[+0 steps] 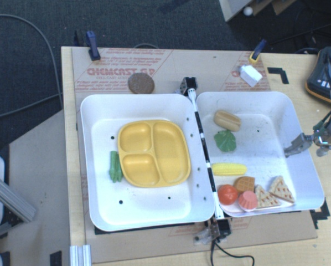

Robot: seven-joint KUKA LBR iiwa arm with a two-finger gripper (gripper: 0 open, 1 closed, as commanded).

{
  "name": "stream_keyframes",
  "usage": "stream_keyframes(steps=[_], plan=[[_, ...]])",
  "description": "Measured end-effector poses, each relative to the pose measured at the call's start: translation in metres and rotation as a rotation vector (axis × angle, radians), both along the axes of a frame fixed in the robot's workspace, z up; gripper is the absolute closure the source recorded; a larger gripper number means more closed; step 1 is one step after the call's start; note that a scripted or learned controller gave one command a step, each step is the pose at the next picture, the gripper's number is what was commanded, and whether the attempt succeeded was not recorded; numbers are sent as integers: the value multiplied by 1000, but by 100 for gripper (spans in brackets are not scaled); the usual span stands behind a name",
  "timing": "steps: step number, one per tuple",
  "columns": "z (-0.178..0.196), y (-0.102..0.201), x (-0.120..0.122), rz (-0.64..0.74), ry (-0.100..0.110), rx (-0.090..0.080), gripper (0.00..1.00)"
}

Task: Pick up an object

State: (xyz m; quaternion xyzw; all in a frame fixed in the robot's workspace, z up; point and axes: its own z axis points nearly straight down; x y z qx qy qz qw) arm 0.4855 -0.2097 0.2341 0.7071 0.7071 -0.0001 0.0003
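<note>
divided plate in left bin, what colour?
Yellow; the divided plate shows clearly in the camera view.

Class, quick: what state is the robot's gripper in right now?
Gripper: at the right bin's right edge, touching no item; open or shut cannot be told.

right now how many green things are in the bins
2. A green bean pod lies in the left bin, just left of the yellow tray. A leafy green piece lies in the right bin, below the bread roll.
</note>
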Motion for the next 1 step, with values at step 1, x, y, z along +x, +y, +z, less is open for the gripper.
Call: stream_keyframes(steps=[1], plan=[[-80,60,0,1,1,1,0]])
